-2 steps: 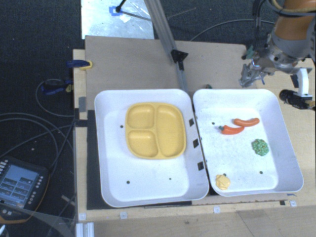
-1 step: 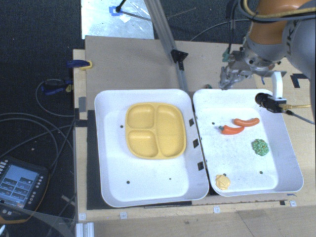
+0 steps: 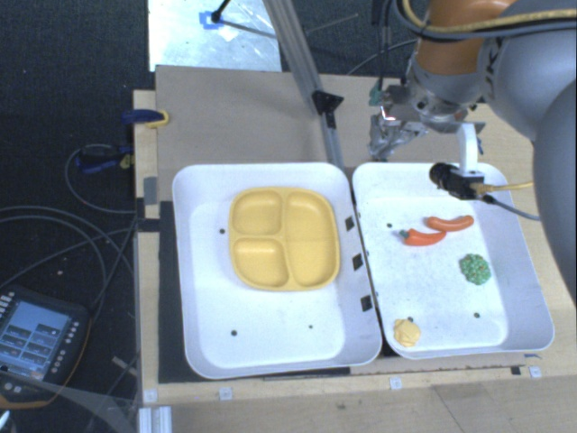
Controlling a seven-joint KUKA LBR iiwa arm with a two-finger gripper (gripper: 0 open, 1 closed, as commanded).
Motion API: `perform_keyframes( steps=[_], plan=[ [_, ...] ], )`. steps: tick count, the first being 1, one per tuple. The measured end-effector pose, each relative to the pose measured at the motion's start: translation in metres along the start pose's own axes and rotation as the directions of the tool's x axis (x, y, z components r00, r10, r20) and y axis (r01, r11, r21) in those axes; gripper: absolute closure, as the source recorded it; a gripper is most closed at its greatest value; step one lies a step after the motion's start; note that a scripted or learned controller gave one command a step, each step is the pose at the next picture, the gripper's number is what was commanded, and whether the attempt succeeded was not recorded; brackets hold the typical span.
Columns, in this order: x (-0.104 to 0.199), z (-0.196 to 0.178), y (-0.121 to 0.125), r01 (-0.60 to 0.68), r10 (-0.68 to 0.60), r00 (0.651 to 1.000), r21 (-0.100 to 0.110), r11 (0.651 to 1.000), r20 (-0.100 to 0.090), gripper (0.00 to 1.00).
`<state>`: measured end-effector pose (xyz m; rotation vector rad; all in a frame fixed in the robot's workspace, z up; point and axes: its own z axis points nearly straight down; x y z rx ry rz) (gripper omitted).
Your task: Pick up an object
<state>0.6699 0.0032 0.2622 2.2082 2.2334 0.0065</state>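
The bench [image 3: 234, 115] carried two white bins side by side, cables trailing on the dark floor beside it. A yellow tray [image 3: 283, 238] sat in the left bin [image 3: 203, 332]. In the right bin [image 3: 518, 323] lay a sausage [image 3: 450, 223] touching a carrot [image 3: 423, 236], broccoli [image 3: 474, 268] nearer the front, and a yellow piece [image 3: 407, 332] at the front corner. The gripper [image 3: 389, 142] hung above that bin's far rim, nothing visibly in it; its grip I couldn't make out.

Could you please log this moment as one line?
gripper above right bin far edge | holding nothing visible | sausage, carrot, broccoli lying in bin
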Motion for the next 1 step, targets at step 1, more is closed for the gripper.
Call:
perform_keyframes(
  steps=[1],
  plan=[
    [0.0490, 0.0129, -0.0094, -0.001, 0.001, 1.000, 0.003, 1.000, 0.000, 1.00]
  ],
)
